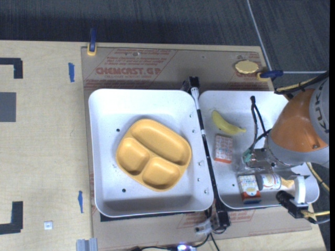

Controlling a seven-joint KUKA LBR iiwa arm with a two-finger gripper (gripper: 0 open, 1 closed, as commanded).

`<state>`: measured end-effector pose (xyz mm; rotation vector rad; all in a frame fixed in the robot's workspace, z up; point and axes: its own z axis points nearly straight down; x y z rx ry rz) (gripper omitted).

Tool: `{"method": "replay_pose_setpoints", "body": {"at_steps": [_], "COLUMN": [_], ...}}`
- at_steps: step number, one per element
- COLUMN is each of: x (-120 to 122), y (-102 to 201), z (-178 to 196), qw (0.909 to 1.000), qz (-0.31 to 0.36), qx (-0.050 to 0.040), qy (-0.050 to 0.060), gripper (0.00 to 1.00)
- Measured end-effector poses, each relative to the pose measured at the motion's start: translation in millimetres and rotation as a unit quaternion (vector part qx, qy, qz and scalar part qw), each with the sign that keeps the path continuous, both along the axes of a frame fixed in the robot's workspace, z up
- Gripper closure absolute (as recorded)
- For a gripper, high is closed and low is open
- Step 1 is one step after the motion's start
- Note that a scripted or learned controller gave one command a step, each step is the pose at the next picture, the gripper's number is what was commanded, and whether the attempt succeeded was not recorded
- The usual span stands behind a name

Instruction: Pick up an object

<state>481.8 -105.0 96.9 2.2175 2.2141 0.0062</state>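
Reaching in from 3 o'clock, grey arm w/ orange band (297, 124) hangs over right bin (230, 99). Tool (256, 160) sits low at bin centre; can't tell its state. Crowding it: small carton (249, 186) at 6 o'clock, bottle (273, 182) just beside, snack packet (224, 148) at 9 o'clock, banana (226, 123) at 10 o'clock. Left bin (104, 140) holds yellow divided tray (153, 153). Both bins rest on table (42, 156).
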Motion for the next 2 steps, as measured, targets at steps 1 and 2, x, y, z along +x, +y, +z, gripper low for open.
{"method": "replay_pose_setpoints", "body": {"at_steps": [1,2], "x": [0,1], "y": [0,0], "z": [0,10], "qw": [1.0,1.0], "qz": [0.0,0.0], "qx": [0.0,-0.0005], "qy": [0.0,-0.002], "gripper": [0.0,1.0]}}
